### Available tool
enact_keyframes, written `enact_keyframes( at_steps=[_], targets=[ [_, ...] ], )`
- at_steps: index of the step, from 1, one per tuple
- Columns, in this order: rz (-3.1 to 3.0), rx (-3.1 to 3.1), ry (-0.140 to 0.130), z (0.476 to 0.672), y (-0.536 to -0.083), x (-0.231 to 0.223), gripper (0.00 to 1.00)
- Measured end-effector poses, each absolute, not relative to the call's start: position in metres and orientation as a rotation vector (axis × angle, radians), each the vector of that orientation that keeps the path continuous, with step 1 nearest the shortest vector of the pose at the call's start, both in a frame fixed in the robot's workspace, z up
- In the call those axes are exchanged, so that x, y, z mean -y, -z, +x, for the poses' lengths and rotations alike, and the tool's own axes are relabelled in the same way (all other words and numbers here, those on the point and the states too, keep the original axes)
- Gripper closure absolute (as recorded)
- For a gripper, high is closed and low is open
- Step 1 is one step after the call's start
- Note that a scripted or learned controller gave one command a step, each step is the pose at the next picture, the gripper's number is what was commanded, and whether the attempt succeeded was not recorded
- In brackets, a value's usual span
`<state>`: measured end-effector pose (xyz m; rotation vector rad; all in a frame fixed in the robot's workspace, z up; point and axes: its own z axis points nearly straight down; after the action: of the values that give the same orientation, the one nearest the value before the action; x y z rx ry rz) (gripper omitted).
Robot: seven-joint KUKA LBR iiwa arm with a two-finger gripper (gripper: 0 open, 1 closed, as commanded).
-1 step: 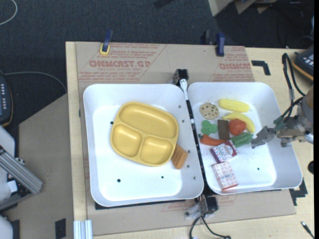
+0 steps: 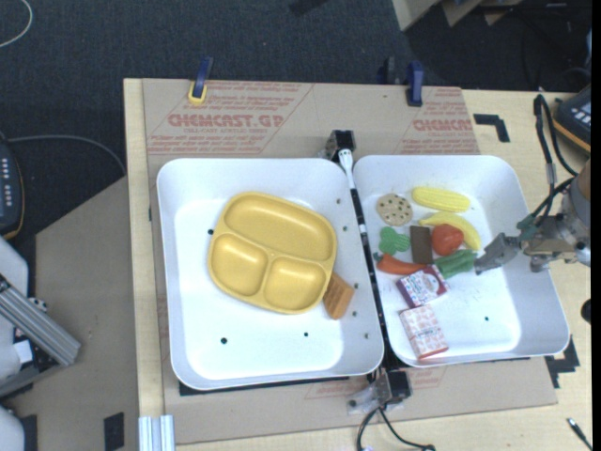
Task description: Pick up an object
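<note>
Gripper (image 2: 495, 252) at the right bin's (image 2: 526, 332) right edge; finger state cannot be told. Green pepper (image 2: 454, 264) adjacent, long axis running left-right, slightly tilted.

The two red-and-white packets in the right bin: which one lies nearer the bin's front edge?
The lower packet, lying alone on bare bin floor. The upper packet sits further back, touching the pile of toy food.

You see two smooth, glossy white plastic bins (image 2: 188, 280) on a matt brown cardboard sheet (image 2: 282, 111). The yellow tray (image 2: 270, 252) looks like smooth plastic with a soft sheen. The packets (image 2: 423, 332) look like shiny printed wrappers.
</note>
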<state>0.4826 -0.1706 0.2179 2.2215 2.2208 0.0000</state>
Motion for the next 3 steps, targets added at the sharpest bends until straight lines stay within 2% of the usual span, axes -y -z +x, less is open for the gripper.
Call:
enact_keyframes(
  at_steps=[2,3],
  targets=[
    [2.226,-2.228,0.004,0.478,-0.112,0.157,0.00],
    [2.225,-2.224,0.002,0.477,-0.083,0.156,0.00]
  ],
)
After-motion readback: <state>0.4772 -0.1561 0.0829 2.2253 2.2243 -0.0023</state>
